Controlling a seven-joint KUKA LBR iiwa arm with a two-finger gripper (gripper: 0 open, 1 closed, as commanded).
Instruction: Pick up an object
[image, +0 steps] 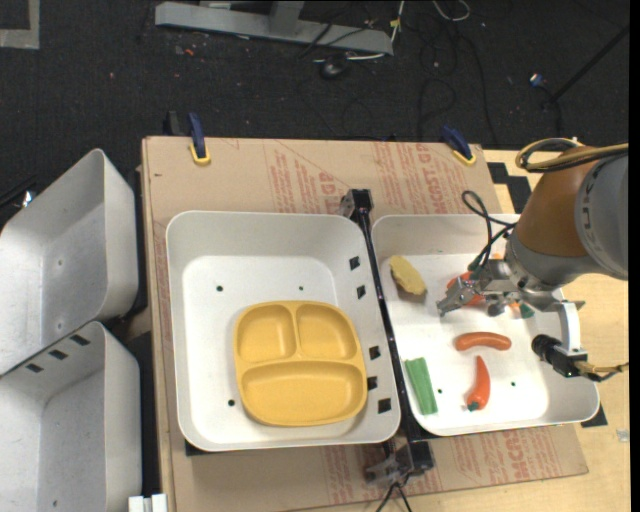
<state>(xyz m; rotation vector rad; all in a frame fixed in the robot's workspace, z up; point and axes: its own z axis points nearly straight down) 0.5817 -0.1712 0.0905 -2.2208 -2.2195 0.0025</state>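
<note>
My gripper (462, 298) hangs in the right bin (560, 408), its opening impossible to tell, with the sausage (483, 342) just at its five o'clock: probably light, smooth, apt to roll, so I would pinch it across its middle.

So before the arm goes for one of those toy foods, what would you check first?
1. Something to pick in the right bin: ok; a sausage, carrot, green block and potato lie there.
2. Items apart from each other: ok; none touch.
3. Gripper carries nothing: ok; nothing shows between its fingers.
4. Gripper over a target: not ok; it hangs between potato and sausage.
5. Fingers open wide enough: cannot tell.
6. Yellow tray out of the way: ok; it sits in the left bin.
</note>
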